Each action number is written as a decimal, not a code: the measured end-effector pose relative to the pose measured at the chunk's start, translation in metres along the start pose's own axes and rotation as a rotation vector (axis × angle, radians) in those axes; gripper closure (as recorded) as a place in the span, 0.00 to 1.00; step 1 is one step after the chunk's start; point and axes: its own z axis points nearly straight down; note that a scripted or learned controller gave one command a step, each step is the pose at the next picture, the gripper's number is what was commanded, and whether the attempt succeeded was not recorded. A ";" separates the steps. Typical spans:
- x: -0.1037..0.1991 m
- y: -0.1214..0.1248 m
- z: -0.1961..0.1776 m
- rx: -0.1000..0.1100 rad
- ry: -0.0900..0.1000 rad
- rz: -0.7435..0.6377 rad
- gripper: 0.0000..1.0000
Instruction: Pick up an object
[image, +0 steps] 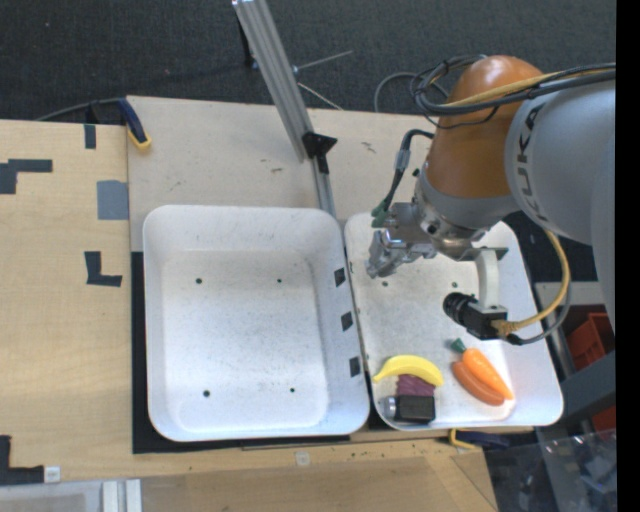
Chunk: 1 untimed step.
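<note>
Spanning a tan bench (230, 170), two white bins (165, 330), dark floor (120, 45)

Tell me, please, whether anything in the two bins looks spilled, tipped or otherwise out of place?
Nothing stands out. The banana, carrot and a small dark block lie bunched at the near end of the right bin, all inside its rim. The hand hangs over that bin's far end.

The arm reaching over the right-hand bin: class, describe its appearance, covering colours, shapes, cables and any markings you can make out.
The arm is bulky and rounded, light grey, with a glossy orange band above the wrist. Dark lettering runs along the grey shell, only partly readable. Black cables loop over the orange section, and a yellowish cable curves down its side. The gripper is a small metallic grey piece beneath the wrist.
</note>
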 end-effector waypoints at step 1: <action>0.047 0.005 0.007 0.000 -0.001 0.001 1.00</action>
